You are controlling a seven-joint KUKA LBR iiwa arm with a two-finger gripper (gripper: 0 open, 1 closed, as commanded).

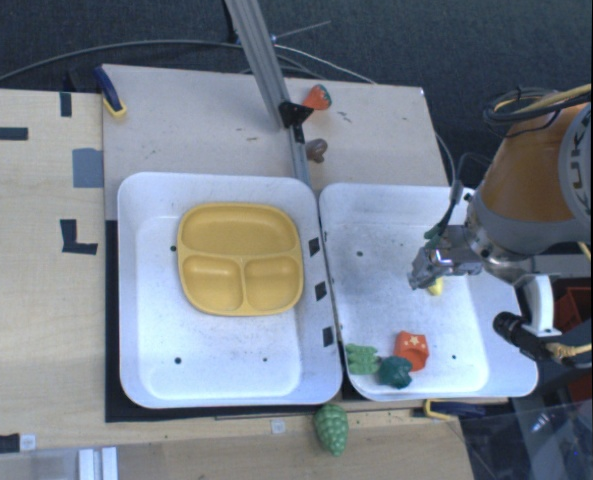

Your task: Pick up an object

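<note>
My gripper (428, 271) hangs over the right part of the right bin (376, 218), reaching in from the right. A small yellow object (436, 288) peeks out right at its tip, mostly hidden by the gripper, and I cannot see whether it is gripped. Near the front of that bin lie a red-orange object (412, 347), a dark green object (394, 372) and a light green piece (361, 357), close together and well clear of the gripper.
A yellow divided plate (241, 258) lies in the left bin (146, 368). A green bumpy object (331, 428) sits on the bench in front of the bins. A slanted metal post (261, 43) rises behind them, with small orange (318, 96) and brown (316, 150) items nearby.
</note>
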